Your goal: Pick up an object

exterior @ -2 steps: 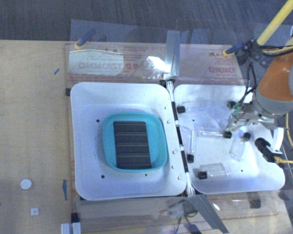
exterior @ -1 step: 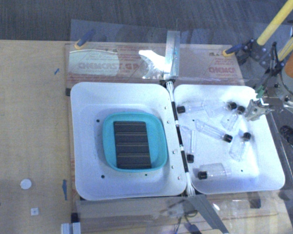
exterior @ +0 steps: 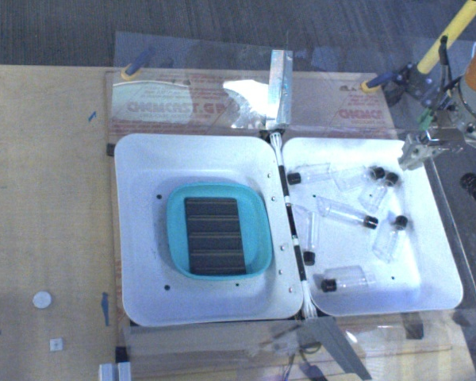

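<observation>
Several clear vials with black caps lie scattered in the right bin (exterior: 436,292). One vial (exterior: 343,279) rests near the front, another (exterior: 347,212) lies at a slant in the middle, and a third (exterior: 311,175) sits at the back left. My gripper (exterior: 413,154) hangs over the bin's back right corner, above the rim and apart from every vial. The nearest vial (exterior: 379,187) is a little to its lower left. Nothing shows between the fingers.
The left bin (exterior: 135,213) holds a teal tray (exterior: 177,236) with a dark ridged block (exterior: 214,235) in it. A metal divider post (exterior: 280,86) stands behind the bins. Blue and yellow clamps (exterior: 389,78) sit at the back right, close to the arm.
</observation>
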Motion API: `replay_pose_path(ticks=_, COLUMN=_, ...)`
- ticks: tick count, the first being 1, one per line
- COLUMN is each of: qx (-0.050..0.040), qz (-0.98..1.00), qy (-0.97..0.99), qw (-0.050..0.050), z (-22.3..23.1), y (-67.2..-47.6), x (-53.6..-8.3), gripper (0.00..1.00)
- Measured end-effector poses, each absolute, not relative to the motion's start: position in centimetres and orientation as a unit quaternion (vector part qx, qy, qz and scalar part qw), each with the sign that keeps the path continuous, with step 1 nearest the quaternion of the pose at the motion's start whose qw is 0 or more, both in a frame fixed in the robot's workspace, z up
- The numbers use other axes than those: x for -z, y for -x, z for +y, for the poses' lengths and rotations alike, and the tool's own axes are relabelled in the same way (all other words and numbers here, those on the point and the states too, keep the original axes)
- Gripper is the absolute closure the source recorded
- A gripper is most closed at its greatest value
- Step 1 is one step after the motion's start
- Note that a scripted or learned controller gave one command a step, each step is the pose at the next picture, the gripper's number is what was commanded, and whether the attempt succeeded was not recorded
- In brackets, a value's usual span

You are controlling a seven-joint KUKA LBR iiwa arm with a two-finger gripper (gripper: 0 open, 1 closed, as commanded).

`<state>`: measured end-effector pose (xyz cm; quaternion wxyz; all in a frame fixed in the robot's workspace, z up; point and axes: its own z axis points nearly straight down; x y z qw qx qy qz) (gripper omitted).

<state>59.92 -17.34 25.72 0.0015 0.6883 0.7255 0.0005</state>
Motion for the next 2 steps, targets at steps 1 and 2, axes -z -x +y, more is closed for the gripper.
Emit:
replay_pose_path(ticks=1, qx=-0.0003, qz=0.674, qy=-0.739, qw=0.002, z=-13.45, y=-66.33, x=-20.65, gripper=1.0)
replay_pose_path(ticks=2, qx=-0.0003, qz=0.674, qy=-0.739, qw=0.002, z=-13.44, y=-66.34, x=-20.67, gripper=0.0)
